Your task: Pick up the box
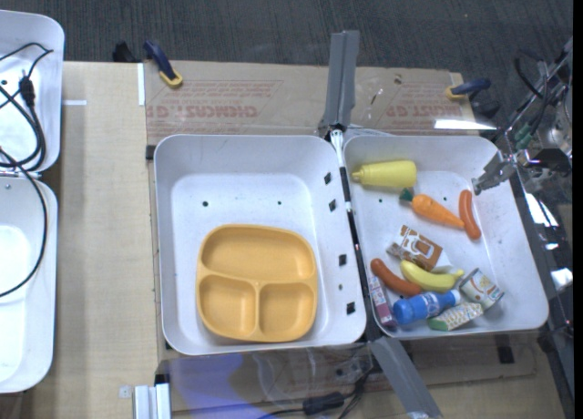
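- Two white bins (173,253) side by side on bench.
- Box (416,249) lies in right bin, beside banana (431,276).
- My gripper (487,178) at right rim; finger state unreadable.

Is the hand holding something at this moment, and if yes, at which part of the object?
Nothing is held. The hand is at the far right rim of the right bin, apart from the box, which lies in that bin among the other items.
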`<state>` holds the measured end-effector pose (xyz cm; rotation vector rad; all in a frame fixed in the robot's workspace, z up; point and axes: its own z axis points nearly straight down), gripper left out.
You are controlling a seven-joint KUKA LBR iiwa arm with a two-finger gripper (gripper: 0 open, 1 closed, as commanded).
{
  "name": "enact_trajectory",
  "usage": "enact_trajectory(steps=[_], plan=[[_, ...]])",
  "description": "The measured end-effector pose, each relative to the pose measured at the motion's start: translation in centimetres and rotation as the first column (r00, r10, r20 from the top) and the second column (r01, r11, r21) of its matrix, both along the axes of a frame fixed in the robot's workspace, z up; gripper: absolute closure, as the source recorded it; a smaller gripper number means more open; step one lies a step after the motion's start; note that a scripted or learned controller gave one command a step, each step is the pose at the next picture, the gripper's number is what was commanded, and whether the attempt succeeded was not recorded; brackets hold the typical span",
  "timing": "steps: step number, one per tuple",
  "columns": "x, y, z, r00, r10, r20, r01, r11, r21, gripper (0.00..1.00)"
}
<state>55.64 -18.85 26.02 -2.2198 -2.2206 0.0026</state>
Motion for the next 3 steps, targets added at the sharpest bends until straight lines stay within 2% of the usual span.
enact_trajectory(steps=[1,2,3], plan=[[-5.5,2.0,-13.7,0.985,0.174,0.003,-0.174,0.985,0.000,0.00],[-0.8,8.5,-15.3,0.995,0.096,0.025,-0.096,0.995,-0.008,0.00],[5.8,7.8,-15.3,0.998,-0.066,0.023,0.066,0.998,-0.002,0.00]])
